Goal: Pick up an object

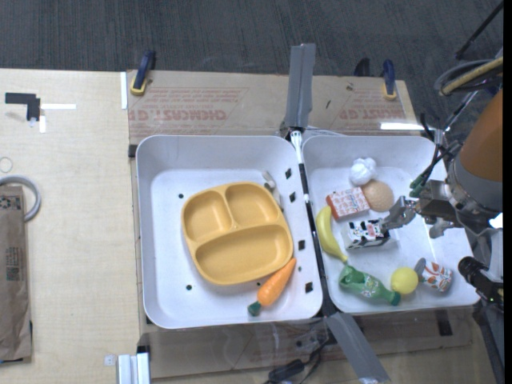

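Note:
My gripper (398, 217) reaches in from the right over the right bin (400, 154). Its tip sits just right of a black-and-white cow-print carton (365, 233) and below a tan round object (378, 194). Nothing shows in its grasp. Close by lie a red carton (347, 203), a white garlic bulb (362, 169), a banana (326, 232), a green bottle (366, 286), a lemon (405, 280) and a small orange-and-white item (437, 276).
The left bin (152, 214) holds a yellow divided plate (237, 232) and a carrot (274, 285) against its front right corner. A grey divider rail (301, 86) runs between the bins. Cables and the arm body crowd the right edge.

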Robot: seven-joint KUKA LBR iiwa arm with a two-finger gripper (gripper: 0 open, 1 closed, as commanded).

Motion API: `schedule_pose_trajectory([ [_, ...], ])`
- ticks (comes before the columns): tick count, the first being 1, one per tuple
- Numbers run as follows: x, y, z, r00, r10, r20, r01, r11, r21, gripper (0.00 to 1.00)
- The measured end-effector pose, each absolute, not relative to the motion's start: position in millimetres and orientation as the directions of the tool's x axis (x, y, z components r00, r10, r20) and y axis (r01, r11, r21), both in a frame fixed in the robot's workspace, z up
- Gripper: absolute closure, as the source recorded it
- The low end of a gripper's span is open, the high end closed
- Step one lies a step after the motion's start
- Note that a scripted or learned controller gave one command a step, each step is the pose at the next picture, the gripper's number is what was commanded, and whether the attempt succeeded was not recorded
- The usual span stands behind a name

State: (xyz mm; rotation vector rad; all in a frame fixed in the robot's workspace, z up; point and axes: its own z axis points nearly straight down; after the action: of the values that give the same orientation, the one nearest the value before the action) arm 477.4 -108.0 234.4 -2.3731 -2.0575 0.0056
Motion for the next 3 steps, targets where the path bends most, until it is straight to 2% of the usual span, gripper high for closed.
schedule_pose_trajectory([
  [1, 493.8, -108.3, 145.0, 0.013, 1.0, 0.0, 1.0, -0.013, -0.004, 0.0],
  [2, 553.7, -105.9, 104.7, -0.076, 0.997, -0.009, 0.997, 0.076, 0.017, 0.0],
  [3, 550.1, -99.9, 104.8, 0.262, 0.965, 0.002, 0.965, -0.261, 0.035, 0.0],
])
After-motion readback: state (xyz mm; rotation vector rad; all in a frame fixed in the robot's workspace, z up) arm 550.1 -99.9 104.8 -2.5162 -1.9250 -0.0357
